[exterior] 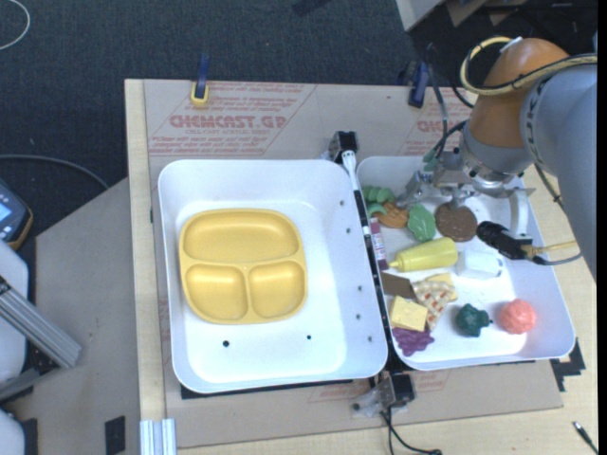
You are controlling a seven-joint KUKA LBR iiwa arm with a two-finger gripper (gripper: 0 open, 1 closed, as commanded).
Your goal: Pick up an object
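My gripper hangs low over the back of the right bin, reaching in from the right. Just below it lie a brown round cookie and a green rounded piece. Left of them are a green leafy piece and an orange piece. A yellow bottle-shaped toy lies across the bin's middle. Nothing shows between the gripper and these toys that I can call held.
The right bin's front holds a waffle, a yellow cheese slab, a purple piece, a dark green broccoli, a pink ball and a white piece. The left bin holds a yellow divided plate.
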